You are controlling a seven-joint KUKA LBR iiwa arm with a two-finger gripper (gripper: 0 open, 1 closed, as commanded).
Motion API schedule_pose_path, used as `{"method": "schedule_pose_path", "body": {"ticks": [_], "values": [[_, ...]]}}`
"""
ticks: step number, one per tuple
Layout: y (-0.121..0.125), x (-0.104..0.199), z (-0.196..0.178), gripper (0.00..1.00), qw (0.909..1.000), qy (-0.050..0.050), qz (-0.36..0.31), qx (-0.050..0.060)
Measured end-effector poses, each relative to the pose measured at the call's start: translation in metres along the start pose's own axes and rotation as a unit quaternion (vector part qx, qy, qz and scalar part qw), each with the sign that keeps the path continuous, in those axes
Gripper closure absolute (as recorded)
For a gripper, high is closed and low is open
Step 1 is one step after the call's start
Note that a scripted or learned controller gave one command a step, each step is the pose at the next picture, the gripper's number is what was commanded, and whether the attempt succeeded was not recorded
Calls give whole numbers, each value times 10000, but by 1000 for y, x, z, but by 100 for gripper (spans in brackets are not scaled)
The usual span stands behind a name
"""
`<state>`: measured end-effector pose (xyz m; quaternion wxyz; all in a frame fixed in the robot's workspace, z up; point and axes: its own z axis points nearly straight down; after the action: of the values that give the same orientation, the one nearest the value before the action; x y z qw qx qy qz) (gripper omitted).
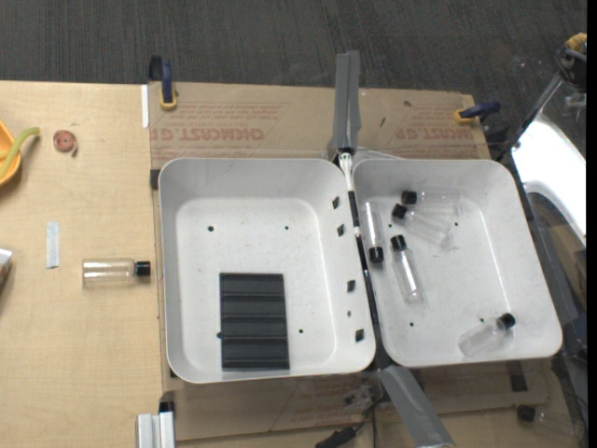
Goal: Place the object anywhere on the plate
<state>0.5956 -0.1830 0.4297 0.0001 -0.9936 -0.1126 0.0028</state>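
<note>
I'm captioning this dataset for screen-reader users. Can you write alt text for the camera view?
Two shallow white bins sit side by side on a bench: the left bin holds a dark ribbed plate, the right bin several clear black-capped vials. Another vial lies on the bench left of the bins.

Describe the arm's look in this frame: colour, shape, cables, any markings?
At the right edge of the camera view, the arm shows as a smooth, rounded shell, pale grey to white, with no legible markings. Above it sits a dark cluster with a small orange patch and what look like thin dark cables running down. It is too blurred to tell more.
</note>
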Motion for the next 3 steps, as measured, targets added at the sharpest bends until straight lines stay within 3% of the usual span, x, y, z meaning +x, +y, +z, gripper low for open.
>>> {"method": "schedule_pose_path", "body": {"ticks": [1,2,3], "values": [[26,-66,-10,0,9999,0,134,5],[-3,8,-5,0,9999,2,116,1],[27,-61,-10,0,9991,2,-433,3]]}}
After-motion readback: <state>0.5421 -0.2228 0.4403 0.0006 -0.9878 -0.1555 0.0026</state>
